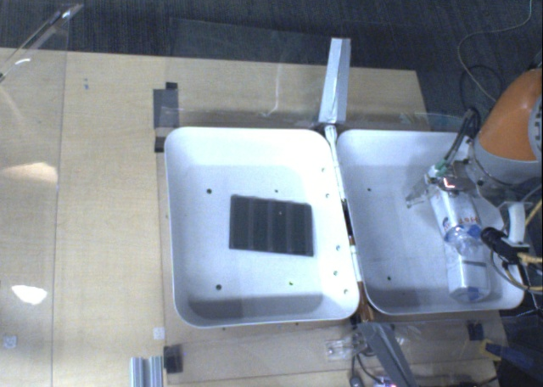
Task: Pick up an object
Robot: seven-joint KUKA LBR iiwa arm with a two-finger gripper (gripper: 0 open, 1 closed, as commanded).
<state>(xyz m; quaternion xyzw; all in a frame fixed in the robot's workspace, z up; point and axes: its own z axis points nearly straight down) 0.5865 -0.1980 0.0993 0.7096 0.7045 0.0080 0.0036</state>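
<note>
So the setup: two shallow white bins sitting edge to edge on a light wooden table (pixel 93 232), which makes sense for a pick job since anything dropped stays corralled. The left white bin (pixel 191 165) has a dark ribbed rectangular pad (pixel 271 225) lying flat near its middle, well apart from the arm.

The actual candidate is in the right white bin (pixel 382 207): a clear plastic bottle (pixel 462 249) on its side, running along the bin's right wall, cap end seemingly toward the near corner, though it's so see-through I wouldn't swear to that. Lying down against the wall like that is my guess for why the arm comes in low from the right side.

The grey arm with the orange band (pixel 513 122) is parked over that bin's far right corner. The claw (pixel 443 177) sits just at the upper end of the bottle, maybe touching it. Can't tell how it's set, honestly; it's too small and washed out by glare.

My read: it's lining up on the bottle, nothing lifted yet. Clear slick plastic next to a wall looks like an easy miss.
</note>
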